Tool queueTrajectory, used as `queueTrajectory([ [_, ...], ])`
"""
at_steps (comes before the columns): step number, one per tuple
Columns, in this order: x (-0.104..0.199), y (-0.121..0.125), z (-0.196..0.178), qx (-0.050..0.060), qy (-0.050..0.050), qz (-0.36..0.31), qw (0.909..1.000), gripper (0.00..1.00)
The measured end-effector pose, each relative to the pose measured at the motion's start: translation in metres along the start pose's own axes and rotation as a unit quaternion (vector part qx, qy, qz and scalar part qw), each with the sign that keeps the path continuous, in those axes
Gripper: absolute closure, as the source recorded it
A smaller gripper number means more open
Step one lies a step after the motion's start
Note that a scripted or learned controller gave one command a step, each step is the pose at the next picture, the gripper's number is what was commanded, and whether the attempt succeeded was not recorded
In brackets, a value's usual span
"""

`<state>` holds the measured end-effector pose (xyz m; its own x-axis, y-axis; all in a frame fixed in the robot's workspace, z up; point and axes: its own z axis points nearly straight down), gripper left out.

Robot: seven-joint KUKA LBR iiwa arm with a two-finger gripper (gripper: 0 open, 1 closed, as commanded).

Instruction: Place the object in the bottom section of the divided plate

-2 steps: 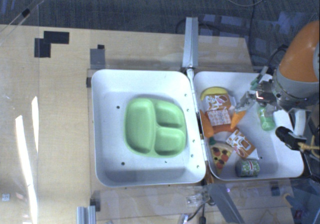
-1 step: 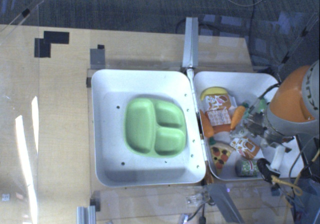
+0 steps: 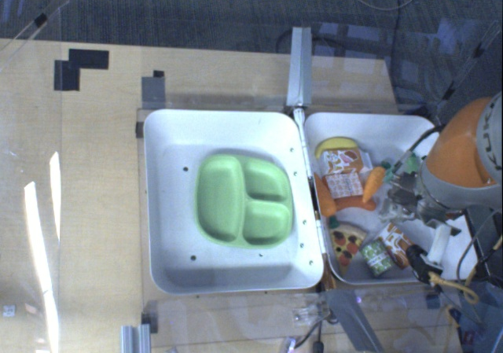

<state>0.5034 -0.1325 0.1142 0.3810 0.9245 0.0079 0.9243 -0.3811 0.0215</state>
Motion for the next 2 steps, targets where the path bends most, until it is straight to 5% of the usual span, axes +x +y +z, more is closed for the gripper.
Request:
queueTrajectory([
  [1, 0.097, -0.055, -0.071, 0.009, -0.001, -0.134, 0.9909, 1.0],
  [2, -0.021, -0.005, -0.102, 0.008, -0.002, -0.133, 0.9911, 1.0],
])
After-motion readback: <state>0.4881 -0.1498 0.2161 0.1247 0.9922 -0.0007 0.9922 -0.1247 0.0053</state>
